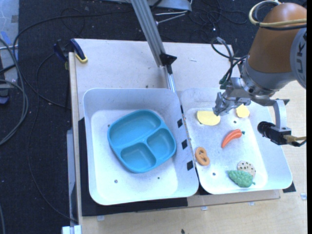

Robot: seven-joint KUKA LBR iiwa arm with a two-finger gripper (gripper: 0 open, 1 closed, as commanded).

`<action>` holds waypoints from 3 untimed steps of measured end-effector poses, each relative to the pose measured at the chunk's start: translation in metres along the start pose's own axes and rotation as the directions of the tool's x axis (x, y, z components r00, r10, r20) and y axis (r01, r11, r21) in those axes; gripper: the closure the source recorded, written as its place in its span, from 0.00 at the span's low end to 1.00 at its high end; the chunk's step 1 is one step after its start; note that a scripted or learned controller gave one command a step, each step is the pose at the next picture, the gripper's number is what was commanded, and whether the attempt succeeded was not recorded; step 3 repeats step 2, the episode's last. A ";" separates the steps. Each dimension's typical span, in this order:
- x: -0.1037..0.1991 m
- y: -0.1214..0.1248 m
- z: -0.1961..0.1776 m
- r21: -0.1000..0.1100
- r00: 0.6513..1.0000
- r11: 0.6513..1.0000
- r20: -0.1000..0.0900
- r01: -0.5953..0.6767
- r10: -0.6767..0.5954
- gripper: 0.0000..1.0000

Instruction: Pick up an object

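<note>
The gripper [220,107] hangs low over the back of the right bin [273,177], its dark fingers pointing down just above the right edge of a flat yellow piece [207,118]. Whether they touch it cannot be told, and neither can whether they are spread or closed, since they read as one dark mass from this angle. Nothing shows between them. The yellow piece is a smooth, rounded oval, pale yellow, lying flat on the bin floor near the bin's back left corner. A smaller yellow piece [242,112] lies just to the right of the gripper, also at the back of the bin. Nearer the middle sits an orange carrot-shaped toy [231,137] with a small green tip, lying at a slant. Toward the left wall is a small brown pretzel-shaped piece [202,156]. At the front lie a round speckled cookie [246,168] and, touching it, a green leafy piece [241,179]. The left bin [97,179] holds a blue divided plate [142,140] with three compartments, lying flat near the bin's middle. Both bins rest side by side on the pale table [117,62].
</note>
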State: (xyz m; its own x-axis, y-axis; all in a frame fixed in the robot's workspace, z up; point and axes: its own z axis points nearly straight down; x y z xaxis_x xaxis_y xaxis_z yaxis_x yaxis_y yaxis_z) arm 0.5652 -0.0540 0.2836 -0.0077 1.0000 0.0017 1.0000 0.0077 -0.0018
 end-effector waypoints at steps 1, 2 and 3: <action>0.061 -0.007 0.016 0.000 1.000 1.000 0.000 0.000 0.000 1.00; 0.110 -0.008 0.036 0.002 1.000 1.000 0.001 -0.001 0.001 1.00; 0.110 -0.008 0.036 0.002 1.000 1.000 0.001 -0.001 0.001 1.00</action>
